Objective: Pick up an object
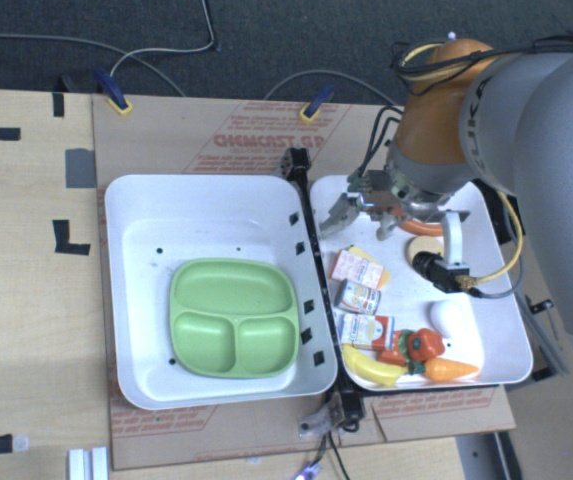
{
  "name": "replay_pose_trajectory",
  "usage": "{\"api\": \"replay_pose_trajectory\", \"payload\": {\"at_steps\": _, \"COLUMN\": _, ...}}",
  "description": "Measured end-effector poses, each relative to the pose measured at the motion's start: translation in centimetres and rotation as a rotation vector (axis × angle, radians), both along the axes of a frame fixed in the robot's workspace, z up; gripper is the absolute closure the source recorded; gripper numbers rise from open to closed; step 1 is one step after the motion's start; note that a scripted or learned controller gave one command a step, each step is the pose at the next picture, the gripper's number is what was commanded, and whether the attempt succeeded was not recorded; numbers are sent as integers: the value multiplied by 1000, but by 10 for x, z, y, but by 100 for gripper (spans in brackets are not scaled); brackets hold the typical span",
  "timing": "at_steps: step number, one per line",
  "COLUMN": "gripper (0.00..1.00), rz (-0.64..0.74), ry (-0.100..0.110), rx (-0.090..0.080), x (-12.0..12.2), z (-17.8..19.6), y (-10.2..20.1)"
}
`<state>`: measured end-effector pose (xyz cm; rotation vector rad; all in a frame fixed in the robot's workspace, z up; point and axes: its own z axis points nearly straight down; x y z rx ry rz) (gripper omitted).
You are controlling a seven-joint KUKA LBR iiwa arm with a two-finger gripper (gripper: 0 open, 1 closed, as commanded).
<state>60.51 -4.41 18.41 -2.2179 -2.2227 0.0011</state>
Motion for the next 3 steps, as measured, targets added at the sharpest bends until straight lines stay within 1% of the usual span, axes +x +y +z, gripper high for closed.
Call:
{"api": "replay_pose_trajectory", "payload": {"at_steps": 1, "gripper": 0, "rz": -2, "ry": -3, "rx": -2, "x": 16, "z": -97, "y": -55}}
{"api": "replay_pose_trajectory", "payload": {"at_steps": 2, "gripper": 0, "rz": -1, "ry": -3, "rx": -1, "x": 62, "z": -99, "y": -53}}
{"api": "replay_pose_trajectory", "payload": {"at_steps": 3, "gripper": 0, "rz": -1, "ry": -3, "rx": -2, "x": 31, "z": -98, "y": -56}}
